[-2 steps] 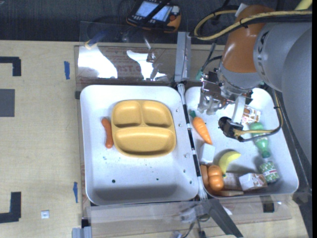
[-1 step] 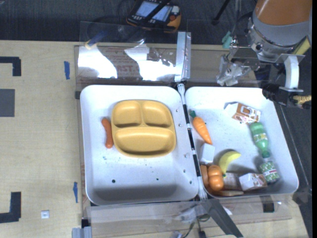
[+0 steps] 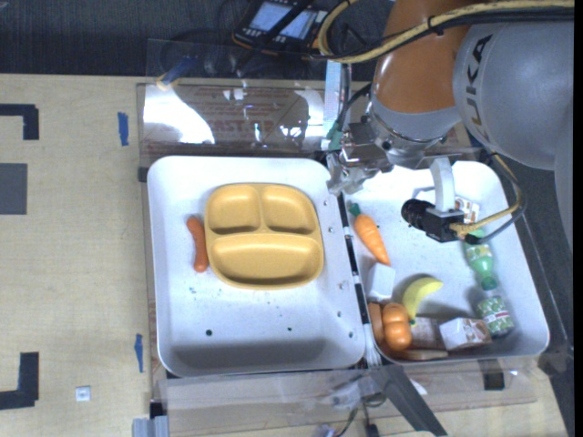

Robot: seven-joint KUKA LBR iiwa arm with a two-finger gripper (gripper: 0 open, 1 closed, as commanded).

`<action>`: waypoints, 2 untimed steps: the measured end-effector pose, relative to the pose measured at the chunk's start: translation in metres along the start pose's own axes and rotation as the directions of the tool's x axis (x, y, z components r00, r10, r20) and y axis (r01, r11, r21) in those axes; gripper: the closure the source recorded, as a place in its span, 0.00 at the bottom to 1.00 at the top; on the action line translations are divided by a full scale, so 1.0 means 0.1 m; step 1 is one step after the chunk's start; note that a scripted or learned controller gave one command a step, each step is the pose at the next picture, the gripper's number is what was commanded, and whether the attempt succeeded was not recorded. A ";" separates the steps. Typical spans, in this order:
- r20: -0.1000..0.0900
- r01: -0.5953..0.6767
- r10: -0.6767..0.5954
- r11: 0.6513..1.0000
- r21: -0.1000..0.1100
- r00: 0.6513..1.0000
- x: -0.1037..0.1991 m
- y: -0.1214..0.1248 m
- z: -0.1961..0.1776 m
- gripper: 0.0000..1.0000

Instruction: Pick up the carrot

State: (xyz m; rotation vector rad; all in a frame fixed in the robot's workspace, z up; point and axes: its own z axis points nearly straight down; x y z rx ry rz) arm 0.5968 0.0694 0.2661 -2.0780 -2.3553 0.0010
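The carrot [image 3: 372, 238], orange with a small green top, lies at a slant in the right bin [image 3: 524, 271] close to its left wall, green end pointing up-left. My gripper [image 3: 350, 177] hangs at the far left corner of that bin, just above and slightly left of the carrot's green end. Nothing shows in its grasp, and the carrot rests on the bin floor.
The left bin [image 3: 173, 271] holds a yellow divided plate [image 3: 264, 235] and an orange-red sausage [image 3: 198, 243] beside it. In the right bin lie a banana [image 3: 421, 291], a white block [image 3: 383, 283], an orange fruit [image 3: 396, 326], a green bottle [image 3: 481, 264] and a packet [image 3: 460, 332].
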 end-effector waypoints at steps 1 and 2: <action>-0.001 0.259 -0.259 0.966 0.001 0.966 -0.06 0.06 0.28 1.00; -0.001 0.420 -0.420 0.907 0.000 0.907 -0.19 -0.34 0.44 1.00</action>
